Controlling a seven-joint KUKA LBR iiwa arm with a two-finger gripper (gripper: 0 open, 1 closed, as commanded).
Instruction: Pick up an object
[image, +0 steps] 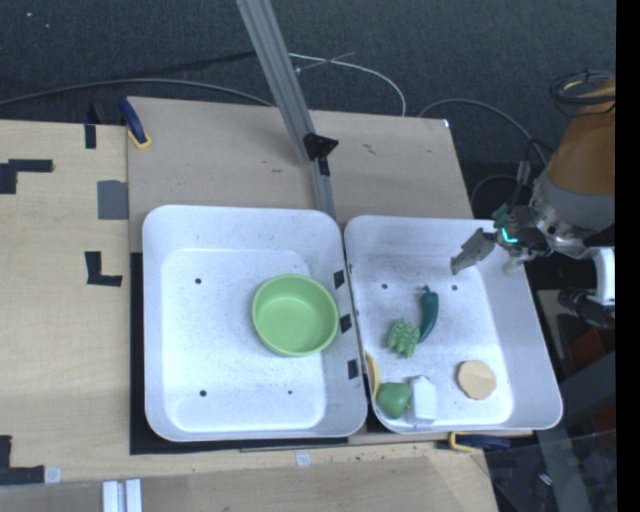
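The arm (580, 170) comes in from three o'clock, its orange band high at the right edge, and the gripper (470, 257) hangs over the upper right part of the right bin (520, 330). Nothing sits between its fingers; whether they are spread or closed I cannot tell (they show as one grey wedge at this angle). In that bin a dark green pepper (428, 312) lies near the middle, at about seven o'clock from the gripper and apart from it. A light green knobbly piece (403, 337) is just beside the pepper's lower end. A tan round piece (477, 380) lies at four o'clock in the bin, a green ball (394, 398) and a white block (423, 397) touching at six. The left bin (180, 300) holds a green bowl (294, 315), upright
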